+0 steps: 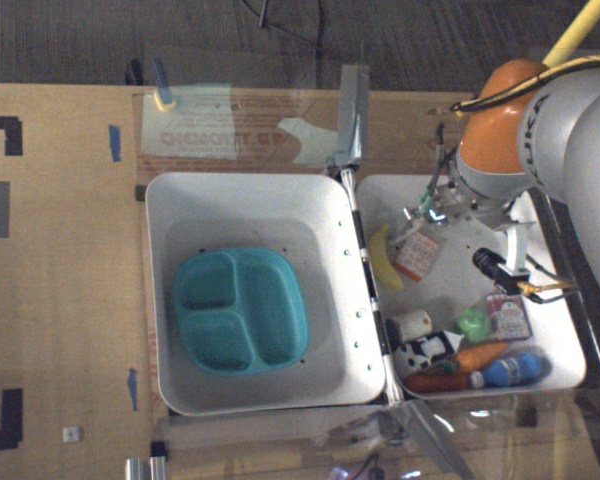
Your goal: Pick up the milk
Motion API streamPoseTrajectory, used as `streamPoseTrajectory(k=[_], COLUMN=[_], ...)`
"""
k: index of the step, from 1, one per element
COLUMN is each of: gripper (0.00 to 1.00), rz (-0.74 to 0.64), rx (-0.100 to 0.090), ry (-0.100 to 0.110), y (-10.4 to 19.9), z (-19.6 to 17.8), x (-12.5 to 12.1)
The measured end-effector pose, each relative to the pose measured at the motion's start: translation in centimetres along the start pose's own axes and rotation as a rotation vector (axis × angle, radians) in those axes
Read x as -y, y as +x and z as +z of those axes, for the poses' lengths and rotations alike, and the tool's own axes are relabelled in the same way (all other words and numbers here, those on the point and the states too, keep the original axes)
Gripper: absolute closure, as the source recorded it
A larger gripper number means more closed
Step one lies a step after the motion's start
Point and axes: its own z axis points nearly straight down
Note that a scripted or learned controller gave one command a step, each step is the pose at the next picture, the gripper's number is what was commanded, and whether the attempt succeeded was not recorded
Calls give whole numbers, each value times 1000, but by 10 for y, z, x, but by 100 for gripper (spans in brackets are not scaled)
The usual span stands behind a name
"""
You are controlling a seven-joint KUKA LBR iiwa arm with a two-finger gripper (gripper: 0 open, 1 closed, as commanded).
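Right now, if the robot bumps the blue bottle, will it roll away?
Probably a little: the blue bottle lies on its side and looks round. It likely wouldn't get far, because the bin's wall is close to it and the carrot lies beside it. It looks like small plastic, so it's probably light.

One fixed overhead camera, slanted down on both white bins (160,268).

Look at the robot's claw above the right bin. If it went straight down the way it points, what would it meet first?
Most likely the small red-and-white carton, which lies directly beneath the claw beside the banana. Depth is hard to judge from this slanted view, so the bin floor next to it is possible instead.
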Motion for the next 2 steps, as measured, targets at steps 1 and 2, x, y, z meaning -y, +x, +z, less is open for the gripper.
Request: streamPoseTrajectory(k=[1,2], gripper=[0,100], rz=[-40,-41], rx=[1,7], ry=[0,-8], y=[0,-2], z=[1,-13], x=[-13,-16])
